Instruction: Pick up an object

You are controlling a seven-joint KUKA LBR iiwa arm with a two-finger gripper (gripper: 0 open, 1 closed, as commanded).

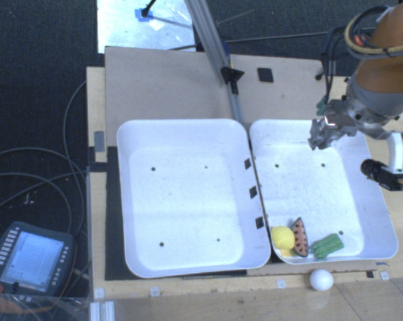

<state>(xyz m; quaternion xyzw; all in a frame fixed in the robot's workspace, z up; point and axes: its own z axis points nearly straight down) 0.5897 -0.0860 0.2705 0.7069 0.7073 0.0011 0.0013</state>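
Your hand (pixel 319 139) hangs over the right bin (pixel 361 199), up toward its two o'clock corner — whether it is spread or pressed together you cannot tell from this slant. Nothing shows in it.

The things to pick sit well apart from it, crowded into the bin's six o'clock edge: a yellow ball (pixel 282 237), a reddish-brown wedge (pixel 299 235) touching it at three o'clock, and a green piece (pixel 327 245) just beyond. The left bin (pixel 188 199) lies beside it. A white ball (pixel 321 279) rests on the bench (pixel 208 293), just outside the right bin's rim.
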